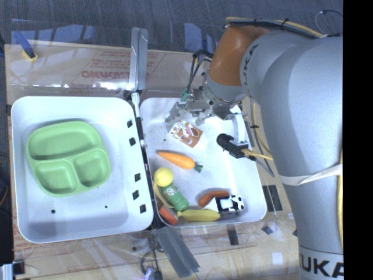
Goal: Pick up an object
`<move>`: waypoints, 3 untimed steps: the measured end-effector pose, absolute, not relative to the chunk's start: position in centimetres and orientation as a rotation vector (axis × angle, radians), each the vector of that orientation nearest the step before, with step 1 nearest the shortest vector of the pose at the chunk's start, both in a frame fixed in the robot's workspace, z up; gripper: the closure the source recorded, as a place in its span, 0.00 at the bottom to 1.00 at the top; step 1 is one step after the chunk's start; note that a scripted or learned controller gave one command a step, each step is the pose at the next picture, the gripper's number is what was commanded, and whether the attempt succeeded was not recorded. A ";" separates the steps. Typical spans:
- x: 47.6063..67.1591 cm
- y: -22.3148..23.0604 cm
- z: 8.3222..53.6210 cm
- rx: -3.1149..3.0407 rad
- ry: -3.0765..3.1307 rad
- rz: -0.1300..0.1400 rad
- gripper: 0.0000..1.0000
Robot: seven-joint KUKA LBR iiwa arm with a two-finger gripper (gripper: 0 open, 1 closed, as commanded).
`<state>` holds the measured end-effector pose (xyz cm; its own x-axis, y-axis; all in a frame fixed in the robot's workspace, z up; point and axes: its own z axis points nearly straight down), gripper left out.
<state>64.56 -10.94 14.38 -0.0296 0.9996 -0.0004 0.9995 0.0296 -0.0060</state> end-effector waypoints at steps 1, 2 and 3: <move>62.7 -13.8 10.9 -2.174 -2.308 -0.033 0.00; 62.9 -13.8 12.3 -2.174 -2.315 -0.037 1.00; 62.8 -13.9 12.1 -2.173 -2.313 -0.033 0.00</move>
